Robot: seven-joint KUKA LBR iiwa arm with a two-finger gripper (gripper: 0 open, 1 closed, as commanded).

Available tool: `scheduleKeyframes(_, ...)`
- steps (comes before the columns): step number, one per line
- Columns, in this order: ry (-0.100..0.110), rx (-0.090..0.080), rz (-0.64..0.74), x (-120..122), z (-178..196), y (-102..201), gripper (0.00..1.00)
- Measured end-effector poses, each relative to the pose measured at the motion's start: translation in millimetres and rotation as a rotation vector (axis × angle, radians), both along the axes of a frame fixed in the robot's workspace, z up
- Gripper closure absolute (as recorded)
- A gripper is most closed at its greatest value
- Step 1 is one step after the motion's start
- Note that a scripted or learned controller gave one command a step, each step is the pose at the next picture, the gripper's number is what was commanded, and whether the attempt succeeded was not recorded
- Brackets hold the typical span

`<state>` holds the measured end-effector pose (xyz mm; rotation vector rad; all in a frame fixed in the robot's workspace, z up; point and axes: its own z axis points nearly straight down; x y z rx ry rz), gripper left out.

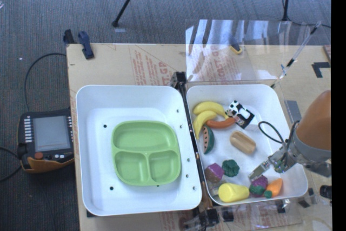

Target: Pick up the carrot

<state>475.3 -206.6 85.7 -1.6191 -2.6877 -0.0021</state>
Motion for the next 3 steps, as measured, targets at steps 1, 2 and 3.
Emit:
scheduleKeyframes(1, -0.002, 0.001, -0.010, 0.3, 9.5, -1.1, 1.00)
scheduleKeyframes(2, -0.005, -0.002, 0.293, 3.1, 27.4, -4.1, 1.00)
scheduleKeyframes(3, -0.005, -0.002, 0.291, 2.7, 27.0, -4.5, 0.00)
